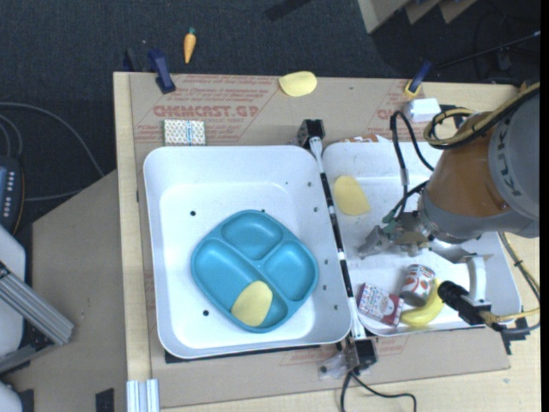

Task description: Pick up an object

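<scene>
In the right bin (377, 157), a smooth yellow oval piece (350, 195) lies flat against the left wall, and along the near edge sit a small red-and-white packet (378, 303), a round red-and-white can (419, 282) and a curved yellow banana (424, 313), the three crowded close together. The end effector (386, 239), dull grey metal, hangs low over the bin's middle between these groups; whether it is wide or narrow cannot be told, and nothing shows in its grip. The left bin (171, 178), glossy white plastic with rounded corners, holds a blue divided tray (257, 260) with another yellow oval (252, 304) in its near compartment. A third yellow oval (298, 83) rests on the brown cardboard-like counter (223, 101) behind the bins.
</scene>
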### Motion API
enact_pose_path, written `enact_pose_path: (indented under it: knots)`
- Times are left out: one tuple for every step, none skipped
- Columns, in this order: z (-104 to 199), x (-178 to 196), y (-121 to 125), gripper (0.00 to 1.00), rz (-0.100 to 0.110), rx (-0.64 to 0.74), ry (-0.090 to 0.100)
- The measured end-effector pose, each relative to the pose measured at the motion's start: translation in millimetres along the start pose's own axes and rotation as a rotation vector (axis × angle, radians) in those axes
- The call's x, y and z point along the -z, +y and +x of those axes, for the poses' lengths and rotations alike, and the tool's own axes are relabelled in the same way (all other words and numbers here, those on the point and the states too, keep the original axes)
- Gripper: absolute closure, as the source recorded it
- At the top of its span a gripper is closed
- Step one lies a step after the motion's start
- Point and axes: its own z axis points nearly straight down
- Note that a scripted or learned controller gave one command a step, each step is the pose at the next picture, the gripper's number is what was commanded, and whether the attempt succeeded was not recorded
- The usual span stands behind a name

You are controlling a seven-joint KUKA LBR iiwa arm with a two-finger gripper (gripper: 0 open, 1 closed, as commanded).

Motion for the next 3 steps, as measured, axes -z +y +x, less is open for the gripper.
enact_pose_path:
  knots:
    - [-44.2,-17.5,-37.5,0.00,0.003,0.000,0.000]
    - [-43.9,-7.7,-36.9,1.00,0.000,0.000,0.000]
    - [-110.4,85.3,-38.7,1.00,0.000,0.001,-0.001]
